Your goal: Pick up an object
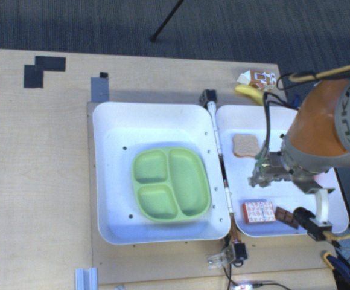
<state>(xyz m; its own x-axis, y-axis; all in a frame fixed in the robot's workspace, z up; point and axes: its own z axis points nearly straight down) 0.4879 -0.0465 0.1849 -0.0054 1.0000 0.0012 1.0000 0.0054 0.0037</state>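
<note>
Arm low over the right bin, among three small things.

A brown bread slice (pixel 245 145) lies in the right bin (pixel 235 122), just up and left of the jaws (pixel 263 179); whether these are open or closed cannot be told, and nothing shows between them. A red-and-white box (pixel 259 211) lies just below the jaws, a dark brown bar (pixel 285 217) beside it. Well left of the jaws, the left bin (pixel 111 162) holds a green divided plate (pixel 171 184). Both bins rest on the table (pixel 36 180).
</note>
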